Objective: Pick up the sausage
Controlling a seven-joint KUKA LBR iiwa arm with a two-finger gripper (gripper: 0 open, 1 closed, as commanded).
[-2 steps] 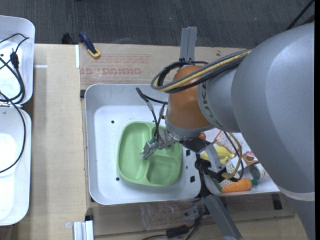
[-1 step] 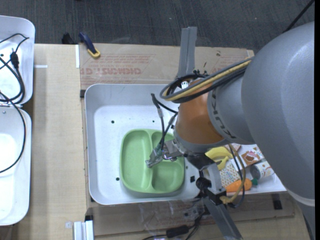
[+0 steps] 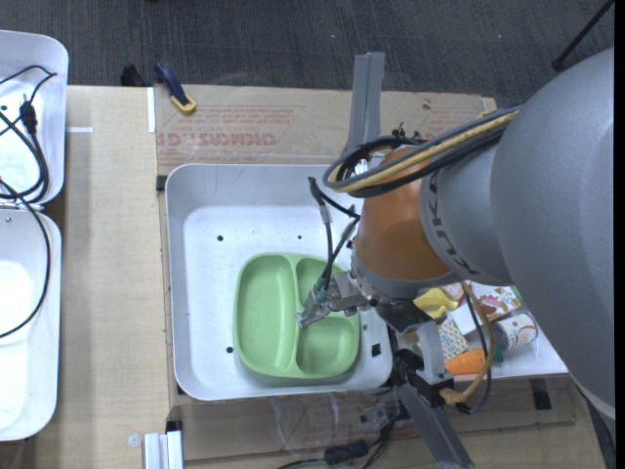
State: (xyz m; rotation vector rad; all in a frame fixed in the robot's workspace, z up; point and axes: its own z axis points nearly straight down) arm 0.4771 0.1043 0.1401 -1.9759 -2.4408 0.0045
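My gripper [image 3: 314, 310] hangs low over a green divided plate [image 3: 264, 311] in the left white bin [image 3: 195, 252]. It is above the ridge between the plate's compartments, near the right-hand pair. The plate's large left compartment looks bare. The grey arm with its orange band [image 3: 395, 233] reaches in from the right and covers most of the right bin. I see nothing held at the gripper.
In the uncovered strip of the right bin lie a yellow item [image 3: 435, 303], an orange carrot-like piece [image 3: 467, 362], a printed packet [image 3: 491, 304] and a small can [image 3: 518, 332]. Cardboard [image 3: 244, 125] lies behind the bins. White tubs with black cables [image 3: 24, 164] stand far left.
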